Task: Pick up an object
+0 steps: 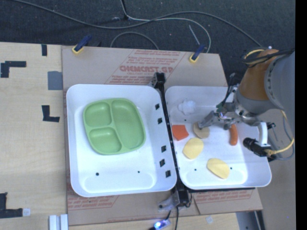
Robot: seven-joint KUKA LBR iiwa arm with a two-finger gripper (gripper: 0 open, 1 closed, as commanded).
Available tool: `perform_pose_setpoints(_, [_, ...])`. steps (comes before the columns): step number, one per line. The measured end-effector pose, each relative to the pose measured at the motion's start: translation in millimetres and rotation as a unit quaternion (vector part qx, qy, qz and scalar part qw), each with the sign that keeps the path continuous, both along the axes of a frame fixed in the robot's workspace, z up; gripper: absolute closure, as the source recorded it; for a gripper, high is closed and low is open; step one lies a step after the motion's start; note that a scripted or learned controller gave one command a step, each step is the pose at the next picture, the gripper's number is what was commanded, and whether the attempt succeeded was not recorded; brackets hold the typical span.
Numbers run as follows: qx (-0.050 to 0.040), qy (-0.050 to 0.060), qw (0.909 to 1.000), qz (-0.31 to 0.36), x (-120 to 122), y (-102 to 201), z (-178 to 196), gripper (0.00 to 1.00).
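Observation:
My gripper [205, 122] hangs low over the middle of the right bin [249, 178], reaching in from the right. Its tip is right above a tan round piece [202, 132] and partly hides it. An orange block [180, 132] lies just to the left of that piece. Below it is a yellow lump [193, 148], and a second yellow lump [218, 168] rests near the bin's front. A small orange stick [233, 136] lies to the right, under the wrist. A pale white object [187, 107] sits towards the back.
The left bin [120, 181] holds a green divided plate [114, 126]. A black divider [165, 128] runs between the bins. Cables cross the dark floor behind the bench, and two clamps hold the cardboard at its back edge.

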State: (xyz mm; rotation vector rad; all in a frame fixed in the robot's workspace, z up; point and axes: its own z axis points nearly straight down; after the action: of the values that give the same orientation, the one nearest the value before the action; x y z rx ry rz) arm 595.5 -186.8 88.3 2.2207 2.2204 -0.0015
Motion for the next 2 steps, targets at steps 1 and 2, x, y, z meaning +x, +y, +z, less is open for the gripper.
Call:
perform_pose_setpoints(1, [0.0007,-0.002,1.0000,0.001,1.8,1.1,14.3,1.00])
perform_pose_setpoints(2, [0.0002,-0.001,1.0000,0.000,5.9,-6.3,60.7,1.00])
